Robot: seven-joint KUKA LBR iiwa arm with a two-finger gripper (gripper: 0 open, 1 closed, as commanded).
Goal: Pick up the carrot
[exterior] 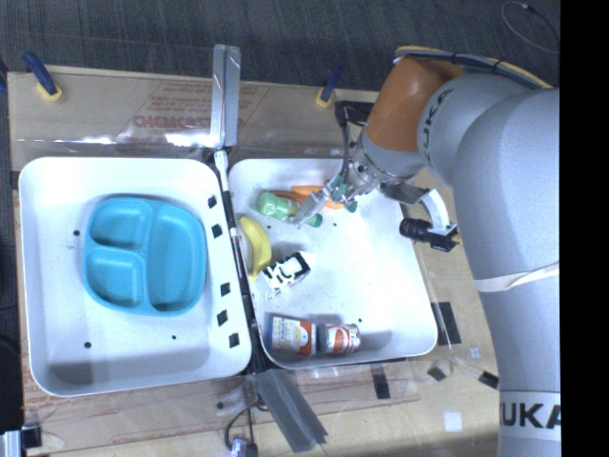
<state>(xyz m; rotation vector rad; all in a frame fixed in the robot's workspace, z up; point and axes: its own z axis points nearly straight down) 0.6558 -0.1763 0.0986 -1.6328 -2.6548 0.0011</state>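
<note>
The carrot (pixel 306 192) lies near the back wall of the right bin (pixel 404 284), touching a green item (pixel 276 205), so the gripper (pixel 324 203) comes down at a slant right over its end; whether the jaws are spread or pinching cannot be told. A banana (pixel 254 241), a black-and-white packet (pixel 286 270) and a jar (pixel 314 337) lie nearer the front; the left bin (pixel 48 255) holds a blue divided tray (pixel 146 253).
</note>
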